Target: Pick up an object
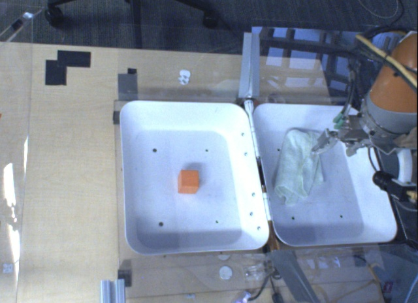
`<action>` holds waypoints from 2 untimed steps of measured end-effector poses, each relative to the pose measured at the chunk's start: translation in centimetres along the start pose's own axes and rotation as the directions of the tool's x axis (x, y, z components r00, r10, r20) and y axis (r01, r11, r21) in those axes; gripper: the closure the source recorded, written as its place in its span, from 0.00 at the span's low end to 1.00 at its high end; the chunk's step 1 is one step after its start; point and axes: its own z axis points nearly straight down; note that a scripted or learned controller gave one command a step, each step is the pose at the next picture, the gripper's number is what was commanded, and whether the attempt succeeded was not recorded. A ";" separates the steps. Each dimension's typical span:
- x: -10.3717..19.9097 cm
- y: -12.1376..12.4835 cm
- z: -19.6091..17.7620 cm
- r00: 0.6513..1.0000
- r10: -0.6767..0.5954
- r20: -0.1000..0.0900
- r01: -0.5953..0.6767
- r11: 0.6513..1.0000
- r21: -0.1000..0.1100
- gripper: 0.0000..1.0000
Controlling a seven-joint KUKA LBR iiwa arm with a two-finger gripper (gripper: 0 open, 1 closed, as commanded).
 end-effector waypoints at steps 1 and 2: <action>0.0 6.1 10.0 0.995 0.102 0.001 -0.102 0.995 -0.015 0.00; 0.2 6.4 8.8 0.995 0.097 -0.001 -0.097 0.995 -0.020 1.00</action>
